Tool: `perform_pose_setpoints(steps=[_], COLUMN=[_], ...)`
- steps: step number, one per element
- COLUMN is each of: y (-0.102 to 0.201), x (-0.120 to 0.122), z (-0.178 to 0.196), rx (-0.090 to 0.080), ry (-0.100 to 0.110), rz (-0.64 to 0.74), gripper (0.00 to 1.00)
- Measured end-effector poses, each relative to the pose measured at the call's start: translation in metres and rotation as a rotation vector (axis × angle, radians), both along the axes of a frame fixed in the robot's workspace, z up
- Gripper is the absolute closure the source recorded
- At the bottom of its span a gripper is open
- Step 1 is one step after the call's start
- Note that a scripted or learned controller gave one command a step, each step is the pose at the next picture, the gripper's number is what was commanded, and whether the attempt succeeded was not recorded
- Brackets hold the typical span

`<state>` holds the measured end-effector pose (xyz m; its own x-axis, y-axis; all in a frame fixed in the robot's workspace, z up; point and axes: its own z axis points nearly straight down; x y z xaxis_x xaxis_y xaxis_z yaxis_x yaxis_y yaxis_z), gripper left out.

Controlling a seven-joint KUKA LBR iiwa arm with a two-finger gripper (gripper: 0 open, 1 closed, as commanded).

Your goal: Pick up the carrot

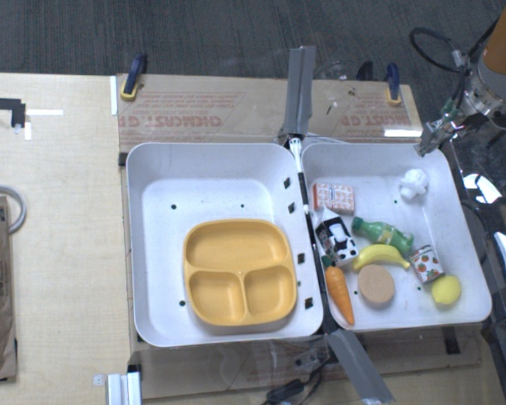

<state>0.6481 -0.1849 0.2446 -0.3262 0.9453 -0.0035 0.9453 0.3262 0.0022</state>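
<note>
The orange carrot [339, 294] lies in the right bin [468, 226] along its near left wall, green end pointing away from the camera. It touches a tan round disc [376, 285] on its right. My gripper [428, 139] hangs over the bin's far right corner, well away from the carrot, with nothing visibly held.
Around the carrot sit a black-and-white toy [337, 239], a banana [381, 256], a green bottle [384, 232], a small can [426, 264], a lemon [445, 289], a snack packet [333, 197] and a white lump [414, 184]. The left bin [152, 192] holds a yellow divided plate [239, 271].
</note>
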Motion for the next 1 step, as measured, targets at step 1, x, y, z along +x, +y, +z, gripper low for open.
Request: perform_pose_setpoints(steps=[1], y=[-0.0131], x=[0.0095], z=[0.0022], rx=[-0.001], ry=[0.000], rz=[0.343], gripper=[1.00])
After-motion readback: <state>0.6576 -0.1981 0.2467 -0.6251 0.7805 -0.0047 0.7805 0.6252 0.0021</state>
